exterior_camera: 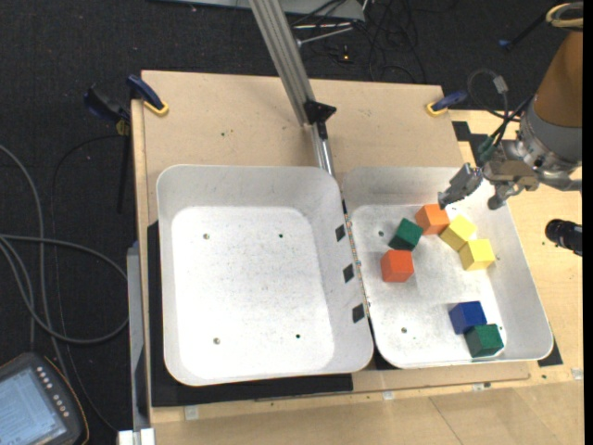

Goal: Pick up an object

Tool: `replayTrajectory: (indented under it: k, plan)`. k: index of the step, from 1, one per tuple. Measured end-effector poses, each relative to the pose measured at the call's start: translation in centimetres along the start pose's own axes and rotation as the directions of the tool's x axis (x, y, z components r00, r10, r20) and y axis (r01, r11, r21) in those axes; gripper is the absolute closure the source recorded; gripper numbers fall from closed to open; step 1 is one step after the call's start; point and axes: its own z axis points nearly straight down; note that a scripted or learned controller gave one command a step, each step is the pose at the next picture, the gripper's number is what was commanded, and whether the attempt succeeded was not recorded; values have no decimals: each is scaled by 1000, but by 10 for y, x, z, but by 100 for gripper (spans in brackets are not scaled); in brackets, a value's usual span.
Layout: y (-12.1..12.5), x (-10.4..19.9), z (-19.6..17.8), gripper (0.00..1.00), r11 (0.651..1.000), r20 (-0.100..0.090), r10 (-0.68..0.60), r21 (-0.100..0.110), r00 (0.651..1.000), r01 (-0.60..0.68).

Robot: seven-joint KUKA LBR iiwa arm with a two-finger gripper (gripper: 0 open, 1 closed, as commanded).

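The gripper [479, 190] hangs over the far right corner of the right bin [528, 318], its fingers spread apart with nothing between them. Just below it sit an orange block [432, 217] and a green block [405, 235] — touching — with two yellow blocks [468, 244] beside them and a second orange block [397, 265] nearer the middle. A blue block [467, 315] and another green block [485, 340] lie together at the bin's near edge — well apart from the gripper.
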Motion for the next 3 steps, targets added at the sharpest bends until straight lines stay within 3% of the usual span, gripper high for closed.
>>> replayTrajectory:
  k: [1, 3]
  plan:
    - [0, 0, 0, 0, 1000, 0, 1, 0, 1000, -1]
    - [9, 8, 101, 0, 1000, 0, 2, 4, 1000, -2]
